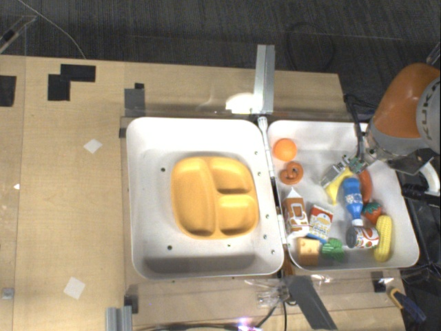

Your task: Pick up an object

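My gripper [353,164], grip state unclear, hangs over packed toys in the right bin [406,257]; crowding near the blue bottle [352,200] risks a miss.

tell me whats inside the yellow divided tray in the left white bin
The yellow divided plastic tray shows three bare compartments, with nothing lying in any of them. It rests on the left white bin; the bin floor directly under it is covered and can't be seen.

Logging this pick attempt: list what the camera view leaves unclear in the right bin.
- Gripper: too small to tell open or shut, or whether it touches the yellow item beneath.
- Small cartons: labels too small to read.
- Arm: cut off by the right edge.
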Robot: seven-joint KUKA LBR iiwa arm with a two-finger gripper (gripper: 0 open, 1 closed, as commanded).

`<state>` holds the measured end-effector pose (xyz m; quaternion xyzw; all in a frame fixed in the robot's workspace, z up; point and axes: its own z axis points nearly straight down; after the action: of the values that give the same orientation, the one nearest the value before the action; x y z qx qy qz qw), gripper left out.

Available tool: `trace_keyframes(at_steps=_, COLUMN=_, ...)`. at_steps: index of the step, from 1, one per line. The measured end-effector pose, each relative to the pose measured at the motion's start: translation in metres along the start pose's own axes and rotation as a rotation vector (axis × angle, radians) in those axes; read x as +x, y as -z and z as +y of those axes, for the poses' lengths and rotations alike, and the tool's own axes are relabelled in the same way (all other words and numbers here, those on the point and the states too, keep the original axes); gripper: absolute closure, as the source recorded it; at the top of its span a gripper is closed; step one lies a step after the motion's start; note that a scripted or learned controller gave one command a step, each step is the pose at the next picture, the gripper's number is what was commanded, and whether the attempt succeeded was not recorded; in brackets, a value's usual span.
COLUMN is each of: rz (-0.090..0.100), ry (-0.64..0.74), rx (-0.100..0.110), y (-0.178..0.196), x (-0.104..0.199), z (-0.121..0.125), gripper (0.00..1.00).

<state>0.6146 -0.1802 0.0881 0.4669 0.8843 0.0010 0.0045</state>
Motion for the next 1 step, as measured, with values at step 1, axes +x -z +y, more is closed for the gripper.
trace_keyframes(at_steps=1, rz=0.008, ry=-0.119, rx=0.013, y=-0.0001, x=-0.016, z=0.0537, gripper=0.0)
